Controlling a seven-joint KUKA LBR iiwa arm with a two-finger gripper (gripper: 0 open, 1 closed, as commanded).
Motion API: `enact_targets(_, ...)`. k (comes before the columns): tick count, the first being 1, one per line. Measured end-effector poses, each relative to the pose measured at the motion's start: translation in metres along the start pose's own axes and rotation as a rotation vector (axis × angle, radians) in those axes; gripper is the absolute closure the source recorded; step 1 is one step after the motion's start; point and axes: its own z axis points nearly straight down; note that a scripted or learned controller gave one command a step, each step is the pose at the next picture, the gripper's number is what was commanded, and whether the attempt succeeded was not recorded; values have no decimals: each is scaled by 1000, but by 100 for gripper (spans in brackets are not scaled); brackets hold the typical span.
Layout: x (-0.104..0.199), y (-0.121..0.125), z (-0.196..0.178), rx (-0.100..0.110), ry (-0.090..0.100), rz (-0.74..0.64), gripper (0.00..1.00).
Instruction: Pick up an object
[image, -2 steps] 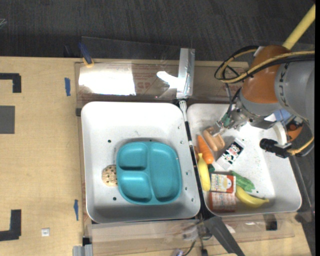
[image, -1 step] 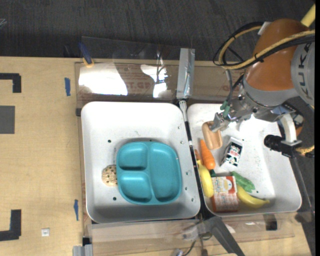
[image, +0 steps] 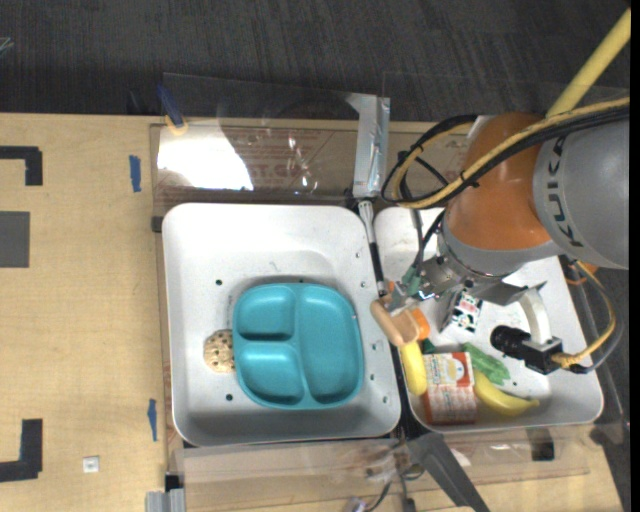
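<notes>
The thing nearest my gripper (image: 424, 292) was a small tan block (image: 396, 322), pale brown and smooth, with a bit of orange showing at its 3 o'clock side. Its long axis ran roughly from 10 o'clock to 4 o'clock, and the upper end almost reached the wall between the two bins. It lay at the 9 o'clock edge of the right bin (image: 580, 400), just at 7 o'clock from my gripper. I could not tell how far my gripper was open, nor whether it had hold of the block or only hung close above it; my grey and orange wrist covered most of that spot.

At 6 o'clock from the block lay a yellow banana (image: 410, 368), its length running about 12 to 6. Just at 3 o'clock of that sat a red and white carton (image: 450, 386), upright in the picture. A second yellow banana (image: 502, 398) curved along the carton's 3 o'clock side, with something green (image: 490, 362) just above it. A small white card with dark spots (image: 463, 311) lay tilted at 3 o'clock from the block.

The left bin (image: 190, 240) held a teal divided plate (image: 298, 342) with three sections, set toward 5 o'clock of the bin's centre. A speckled round cookie (image: 218, 351) touched the plate's 9 o'clock rim.
</notes>
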Motion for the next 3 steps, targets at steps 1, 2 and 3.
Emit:
enact_targets(1,19,-5,0,2,2,6,100)
enact_targets(2,18,-5,1,4,1,8,0)
enact_targets(3,-54,-7,1,2,-2,-52,0)
